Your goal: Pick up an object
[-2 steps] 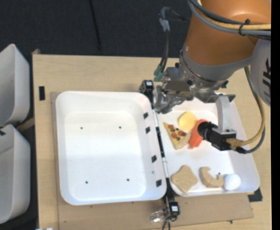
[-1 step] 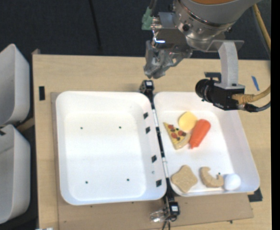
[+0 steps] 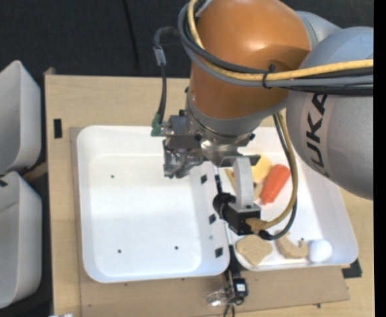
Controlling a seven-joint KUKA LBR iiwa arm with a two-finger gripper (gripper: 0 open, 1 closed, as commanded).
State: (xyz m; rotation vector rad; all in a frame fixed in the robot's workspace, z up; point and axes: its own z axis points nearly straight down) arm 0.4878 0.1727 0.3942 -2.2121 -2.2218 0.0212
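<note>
My gripper [image 3: 177,160] hangs under the big orange wrist, over the far right part of the left bin [image 3: 133,216], close to the wall between the two bins. I see nothing held beneath it. In the right bin [image 3: 336,220] lie an orange carrot-shaped piece [image 3: 275,182], a yellow piece [image 3: 262,168] partly hidden by the arm, a tan heart-shaped piece [image 3: 254,250], a smaller tan piece [image 3: 289,246] and a white ball [image 3: 320,250].
The arm covers the far part of the right bin. White containers [image 3: 8,177] stand off the bench at the left. The wooden bench edge [image 3: 146,296] runs along the front, with a small metal clip [image 3: 227,296] on it.
</note>
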